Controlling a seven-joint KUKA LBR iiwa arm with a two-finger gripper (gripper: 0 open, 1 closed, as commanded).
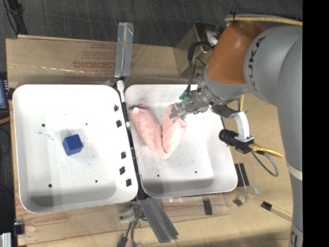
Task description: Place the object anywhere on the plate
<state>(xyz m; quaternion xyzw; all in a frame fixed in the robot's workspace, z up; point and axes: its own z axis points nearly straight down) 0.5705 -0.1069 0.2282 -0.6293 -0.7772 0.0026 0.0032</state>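
— In the right bin [205, 174], near its back edge, the tool [181, 110] sits atop the pink object [173, 133]; I cannot tell its state.
— And the left bin [31, 138]?
— A blue cube [73, 144].

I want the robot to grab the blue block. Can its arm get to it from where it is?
Probably yes. The blue block sits alone on the open floor of the left bin, with nothing on top of it. The tool is over the right bin, by the pink pieces, so the arm must cross the low divider.
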